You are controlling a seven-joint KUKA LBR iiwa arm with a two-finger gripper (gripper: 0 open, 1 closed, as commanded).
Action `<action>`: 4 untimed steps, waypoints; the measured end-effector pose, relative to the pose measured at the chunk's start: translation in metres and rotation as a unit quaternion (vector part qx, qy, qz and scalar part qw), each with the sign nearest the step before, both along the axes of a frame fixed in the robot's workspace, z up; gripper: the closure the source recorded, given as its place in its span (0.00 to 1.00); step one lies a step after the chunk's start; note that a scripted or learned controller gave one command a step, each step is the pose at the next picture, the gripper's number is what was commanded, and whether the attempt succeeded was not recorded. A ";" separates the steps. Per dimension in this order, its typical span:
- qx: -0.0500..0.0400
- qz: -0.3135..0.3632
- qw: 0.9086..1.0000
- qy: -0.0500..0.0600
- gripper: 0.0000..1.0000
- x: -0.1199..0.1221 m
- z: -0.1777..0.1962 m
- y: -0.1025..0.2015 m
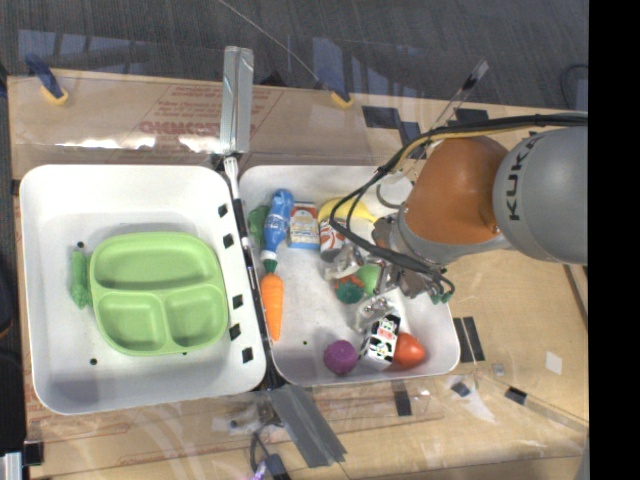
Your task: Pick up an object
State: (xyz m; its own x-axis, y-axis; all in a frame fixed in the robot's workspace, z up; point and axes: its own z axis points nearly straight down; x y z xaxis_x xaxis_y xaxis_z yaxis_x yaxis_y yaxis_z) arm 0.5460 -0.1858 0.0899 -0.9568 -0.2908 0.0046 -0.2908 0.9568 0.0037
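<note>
Reaching into the right bin (440, 318), the arm's jaws (362, 273) sit over a green toy; their state cannot be told.
One carrot (271, 303) lies lengthwise against the bin's left wall, tip toward the viewer; one blue bottle (277, 218), one purple ball (340, 356); one green tray (155, 291) in the left bin (40, 268).

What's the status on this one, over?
Pincer down in right bin, over green toy; grip unconfirmed. Carrot, purple ball crowd nearby.

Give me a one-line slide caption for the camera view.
Gripper down among toys in the right bin, beside a carrot; green divided plate in the left bin.
</note>
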 end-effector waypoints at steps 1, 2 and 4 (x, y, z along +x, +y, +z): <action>0.001 -0.018 1.000 0.000 0.00 -0.002 -0.001 0.074; -0.001 -0.030 1.000 -0.002 0.00 0.031 0.000 0.091; -0.001 -0.066 0.998 -0.002 0.00 0.086 0.001 0.074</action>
State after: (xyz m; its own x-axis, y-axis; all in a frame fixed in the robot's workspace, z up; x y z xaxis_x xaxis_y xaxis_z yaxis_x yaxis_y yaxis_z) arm 0.6318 -0.1115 0.0906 -0.9868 -0.1619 0.0014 -0.1619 0.9868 0.0008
